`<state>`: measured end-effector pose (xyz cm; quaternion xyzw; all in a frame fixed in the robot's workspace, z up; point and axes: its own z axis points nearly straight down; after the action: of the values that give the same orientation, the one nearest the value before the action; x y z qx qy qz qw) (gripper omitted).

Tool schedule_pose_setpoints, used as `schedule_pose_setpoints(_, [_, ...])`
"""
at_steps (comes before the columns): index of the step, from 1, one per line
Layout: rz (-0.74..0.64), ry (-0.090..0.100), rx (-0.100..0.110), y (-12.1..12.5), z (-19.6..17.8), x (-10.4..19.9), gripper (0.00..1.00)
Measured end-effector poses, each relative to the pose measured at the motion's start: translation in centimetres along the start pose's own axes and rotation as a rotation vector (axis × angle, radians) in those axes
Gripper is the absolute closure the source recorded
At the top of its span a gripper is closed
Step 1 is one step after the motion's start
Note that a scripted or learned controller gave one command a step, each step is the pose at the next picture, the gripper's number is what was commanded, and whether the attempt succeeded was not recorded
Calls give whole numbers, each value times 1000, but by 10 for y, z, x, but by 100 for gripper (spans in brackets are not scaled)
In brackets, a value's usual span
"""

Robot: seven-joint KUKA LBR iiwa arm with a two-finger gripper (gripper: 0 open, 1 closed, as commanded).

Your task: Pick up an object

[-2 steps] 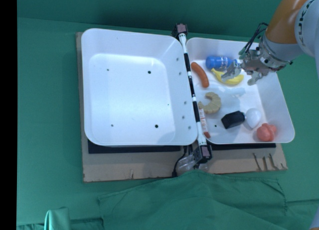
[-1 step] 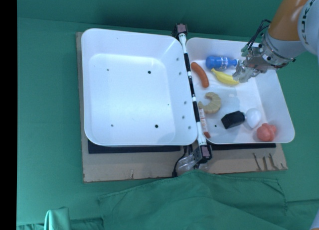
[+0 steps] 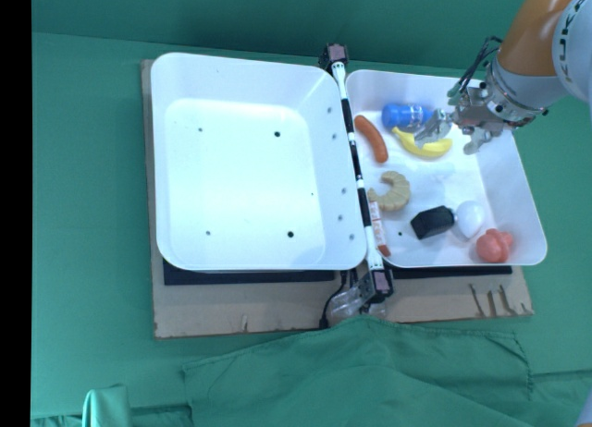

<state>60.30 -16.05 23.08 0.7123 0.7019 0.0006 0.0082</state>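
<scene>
The grey arm's two-finger gripper (image 3: 442,126) hung with fingers spread over the right white plastic bin (image 3: 518,196), near its far edge, holding nothing. Just beneath lay a curved yellow banana (image 3: 421,146), beside a blue cylindrical can (image 3: 403,115).

A grey arm (image 3: 562,42) is being shown — an orange band wrapped above the wrist, thin black cables looped beside it, a metallic gripper (image 3: 455,129) attached below.
</scene>
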Motion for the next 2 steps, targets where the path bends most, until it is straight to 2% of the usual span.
schedule_pose_setpoints(1, [4,-2,-4,1,-11,-2,100])
schedule_pose_setpoints(2, [-12,3,-7,8,-166,-15,100])
